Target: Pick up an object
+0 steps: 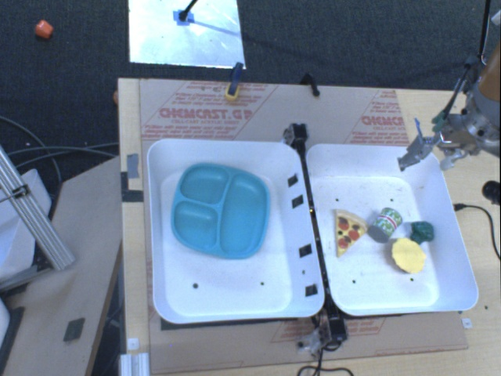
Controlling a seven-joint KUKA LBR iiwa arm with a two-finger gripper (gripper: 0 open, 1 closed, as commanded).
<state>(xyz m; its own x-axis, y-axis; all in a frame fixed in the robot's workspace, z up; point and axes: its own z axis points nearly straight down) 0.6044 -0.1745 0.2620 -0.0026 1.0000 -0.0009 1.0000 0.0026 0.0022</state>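
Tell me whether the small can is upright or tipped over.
Tipped. The can lies on its side in the right bin, its grey end facing the pizza slice.

Overhead view: left bin [168,288] holding a blue divided plate [221,211]; right bin [446,284] holding pizza slice [347,231], can [385,224], yellow piece [408,255]; gripper [429,149] above its far edge.

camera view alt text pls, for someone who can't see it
The robot's gripper hovers at the upper right corner of the right bin, which holds a pizza slice toy, a small can, a dark green item and a yellow disc. The left bin holds a blue divided plate.
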